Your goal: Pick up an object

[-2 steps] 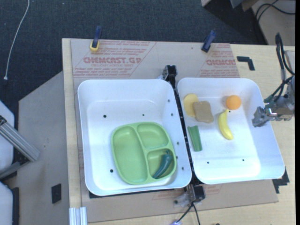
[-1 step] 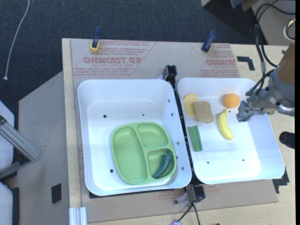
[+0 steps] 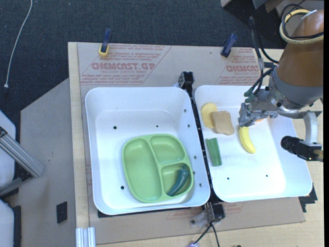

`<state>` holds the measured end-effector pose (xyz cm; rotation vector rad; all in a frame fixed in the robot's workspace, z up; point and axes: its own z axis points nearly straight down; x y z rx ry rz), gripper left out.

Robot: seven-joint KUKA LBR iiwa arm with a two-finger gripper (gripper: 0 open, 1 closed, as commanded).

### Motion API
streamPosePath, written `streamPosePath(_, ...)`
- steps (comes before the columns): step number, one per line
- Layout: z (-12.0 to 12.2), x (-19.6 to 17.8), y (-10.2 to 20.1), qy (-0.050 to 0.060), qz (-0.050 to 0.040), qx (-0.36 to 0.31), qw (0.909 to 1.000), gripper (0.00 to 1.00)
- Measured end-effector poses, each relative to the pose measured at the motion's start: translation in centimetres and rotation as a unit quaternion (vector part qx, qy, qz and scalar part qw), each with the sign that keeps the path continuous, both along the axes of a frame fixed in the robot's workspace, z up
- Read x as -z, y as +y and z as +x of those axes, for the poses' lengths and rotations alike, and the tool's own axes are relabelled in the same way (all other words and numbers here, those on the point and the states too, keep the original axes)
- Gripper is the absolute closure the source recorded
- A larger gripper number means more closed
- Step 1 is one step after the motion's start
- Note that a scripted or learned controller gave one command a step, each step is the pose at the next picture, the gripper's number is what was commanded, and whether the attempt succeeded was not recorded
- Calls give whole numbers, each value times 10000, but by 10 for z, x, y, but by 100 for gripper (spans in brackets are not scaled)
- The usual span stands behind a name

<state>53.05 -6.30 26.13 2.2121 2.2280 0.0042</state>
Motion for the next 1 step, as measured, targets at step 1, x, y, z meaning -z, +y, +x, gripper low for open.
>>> streamPosePath(1,9,15,53,30,8,24,10000,100)
